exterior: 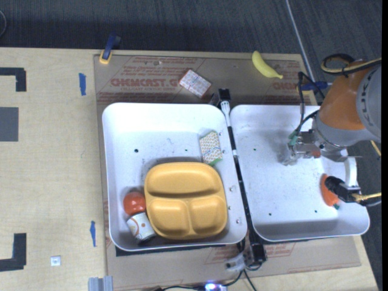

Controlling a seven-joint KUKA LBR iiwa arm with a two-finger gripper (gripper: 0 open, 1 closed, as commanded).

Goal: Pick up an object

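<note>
A wooden bench (pixel 48 162) is topped by two white bins. The gripper (pixel 290 156) is seen over the right bin (pixel 273 217), right of the yellow divided tray (pixel 185 199). Whether its claw is wide or narrow cannot be told.

Looks like a robotics lab: pale worktop (pixel 48 162) marked with black tape squares (pixel 13 79), two white bins (pixel 115 162) on printed cardboard (pixel 151 77), grey carpet floor (pixel 182 11).

Your arm (pixel 354 108) reaches over the right bin (pixel 273 220), pincer (pixel 290 156) low above its floor. The left bin (pixel 118 126) holds a yellow tray (pixel 185 199), a patterned packet (pixel 210 147) and an orange-white ball (pixel 137 214).
</note>
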